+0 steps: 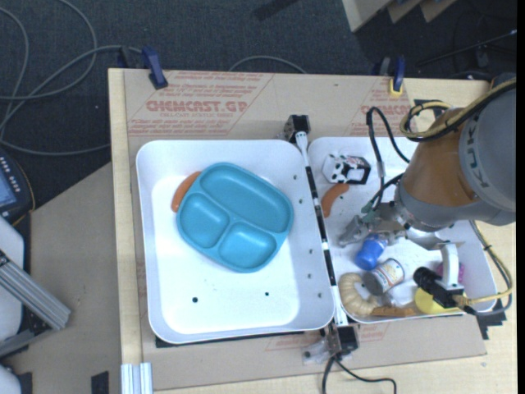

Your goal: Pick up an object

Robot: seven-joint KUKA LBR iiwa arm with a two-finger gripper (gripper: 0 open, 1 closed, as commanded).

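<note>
So the gripper (pixel 361 226) is down in the right white bin (pixel 351 146), hovering just at 11 o'clock of the small blue plastic cup-shaped thing (pixel 370 252), and honestly I can't tell whether it's clenched or released. That blue piece looks light, stiff and a bit slick, so I'd pinch it across its round sides. Over at 9 o'clock, the left white bin (pixel 164 245) carries a blue divided plastic plate (pixel 234 216).

A blue divided plate (pixel 235 215) lies in the left bin (pixel 164 286); the gripper (pixel 361 226) reaches into the cluttered right bin (pixel 328 150).
</note>
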